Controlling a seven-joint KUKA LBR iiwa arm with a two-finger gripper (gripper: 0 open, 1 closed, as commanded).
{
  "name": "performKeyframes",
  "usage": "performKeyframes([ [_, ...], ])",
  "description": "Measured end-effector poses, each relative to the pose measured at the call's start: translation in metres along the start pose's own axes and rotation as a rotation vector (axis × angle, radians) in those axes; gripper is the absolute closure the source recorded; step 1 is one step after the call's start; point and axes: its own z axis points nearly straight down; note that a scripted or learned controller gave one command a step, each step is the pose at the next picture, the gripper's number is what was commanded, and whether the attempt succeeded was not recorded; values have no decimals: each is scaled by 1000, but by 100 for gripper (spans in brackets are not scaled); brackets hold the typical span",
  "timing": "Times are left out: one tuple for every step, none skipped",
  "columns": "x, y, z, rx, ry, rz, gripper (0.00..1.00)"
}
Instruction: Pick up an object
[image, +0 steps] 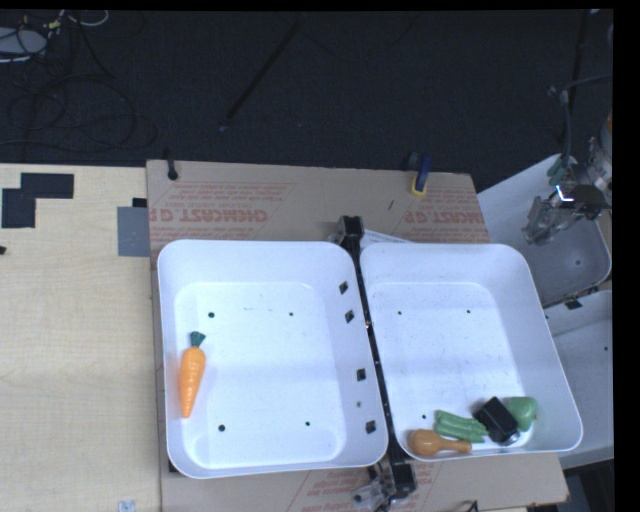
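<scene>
- Two shallow white bins sit side by side on a sheet of brown cardboard (300, 205) printed with reddish lettering, in the middle of the frame.
- The left bin (250, 265) holds a toy carrot (191, 374), orange with a small dark green top, lying near the bin's left wall with the leafy end pointing toward the top of the frame.
- The right bin (450, 270) has its things gathered in the lower right corner, all close together.
- There, a black block (497, 419) lies tilted, touching or overlapping a rounded light-green piece (521, 409) just to its right.
- A darker green, pod-like toy (459, 426) lies just left of the black block, stretched along the bin's lower edge.
- An orange-brown, pear-shaped toy (437, 443) rests below the green pod, right against the bin's lower rim.
- A dark strip with small black clips (362, 335) runs down between the two bins.
- At the upper right of the frame, well apart from both bins and everything in them, the gripper (562, 200) hangs over a grey surface (580, 265); it is small and blurred there, so I cannot tell how its pincer stands, and I can make out nothing in it.
- A blue and yellow clamp (420, 174) grips the upper edge of the cardboard, above the right bin.
- To the left of the frame is a pale wooden tabletop (70, 340) with a few dark rectangular patches near its upper part.
</scene>
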Motion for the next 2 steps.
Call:
performKeyframes([
  [3, -27, -53, -14, -1, -3, 100],
  [3, -88, -165, -21, -3, -3, 100],
])
